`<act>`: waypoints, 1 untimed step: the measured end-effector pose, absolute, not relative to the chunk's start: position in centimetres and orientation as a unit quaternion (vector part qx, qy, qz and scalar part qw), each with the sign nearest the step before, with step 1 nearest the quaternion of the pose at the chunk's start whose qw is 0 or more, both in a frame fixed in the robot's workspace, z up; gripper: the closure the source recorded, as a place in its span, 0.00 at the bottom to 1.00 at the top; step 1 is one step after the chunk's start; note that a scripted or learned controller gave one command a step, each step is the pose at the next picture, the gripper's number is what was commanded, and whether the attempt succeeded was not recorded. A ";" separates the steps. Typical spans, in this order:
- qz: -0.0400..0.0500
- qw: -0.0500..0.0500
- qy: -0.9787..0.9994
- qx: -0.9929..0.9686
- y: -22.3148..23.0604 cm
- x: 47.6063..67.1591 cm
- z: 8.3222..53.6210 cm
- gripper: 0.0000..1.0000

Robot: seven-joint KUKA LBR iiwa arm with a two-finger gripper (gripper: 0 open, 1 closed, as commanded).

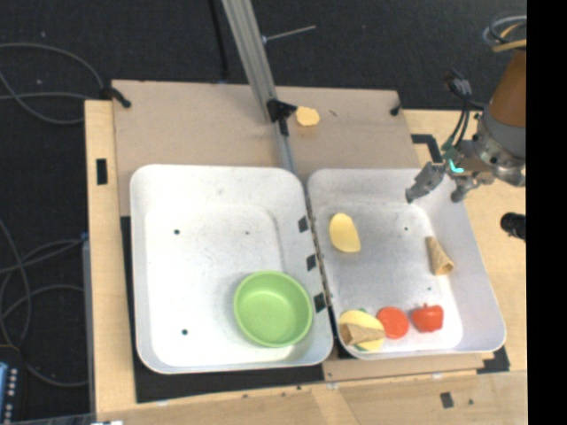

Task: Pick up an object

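Gleaming round green plastic bowl (273, 307)

A: The grey arm with the orange band (507, 104) runs off the right edge, so its upper reach is cut away.

B: And the two-finger tool (440, 184) is small and dark here; its fingertips blur together.

A: Near corner of the right bin, the pale yellow and tan piece (361, 329) — too small to name.

B: Same for the small yellow lump on the bench (307, 117) behind the bins. The slanted metal rail (246, 38) leaves the top edge.
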State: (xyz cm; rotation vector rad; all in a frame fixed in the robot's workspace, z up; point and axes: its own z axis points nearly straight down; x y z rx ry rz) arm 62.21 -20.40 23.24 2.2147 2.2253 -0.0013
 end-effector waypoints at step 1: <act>-0.002 0.000 0.709 0.705 -20.3 62.6 18.9 0.00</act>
